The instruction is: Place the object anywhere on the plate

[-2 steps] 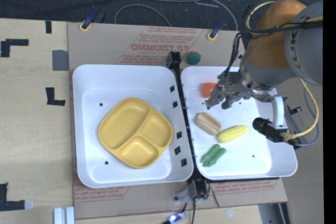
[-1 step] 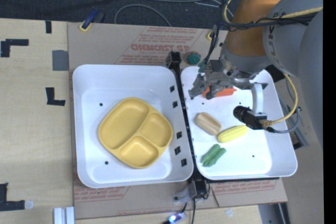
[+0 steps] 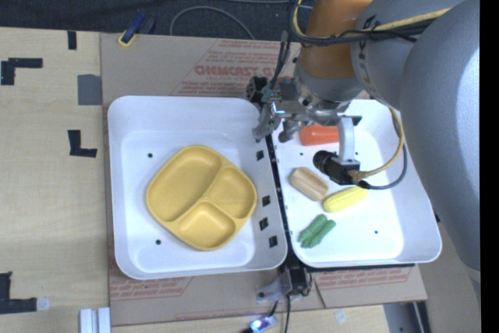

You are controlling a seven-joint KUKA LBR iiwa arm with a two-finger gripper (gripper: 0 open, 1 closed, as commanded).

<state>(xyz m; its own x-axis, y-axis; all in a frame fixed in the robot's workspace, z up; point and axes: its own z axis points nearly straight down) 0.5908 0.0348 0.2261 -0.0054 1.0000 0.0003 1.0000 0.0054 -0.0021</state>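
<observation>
The hand (image 3: pixel 284 125) hangs at the bins' divider, grip state unclear; orange carrot (image 3: pixel 320 136), bread roll (image 3: pixel 309 183), corn (image 3: pixel 345 199) and green beans (image 3: pixel 316 231) lie at 5 o'clock.

A yellow plastic plate (image 3: pixel 201 197) with three compartments lies flat in the left white bin (image 3: pixel 125 168), turned at a slant to the bin's walls, and nothing rests on it. In the right white bin (image 3: pixel 405 238) lie four toy foods: an orange carrot-like piece (image 3: pixel 320 136) at the far end, partly under the arm; a tan bread-roll shape (image 3: pixel 309 183) near the wall shared by the two bins; a yellow corn-like piece (image 3: pixel 344 200) just beside it; and a green pea pod (image 3: pixel 316 232) nearer the front. All four lie apart from the plate.
</observation>
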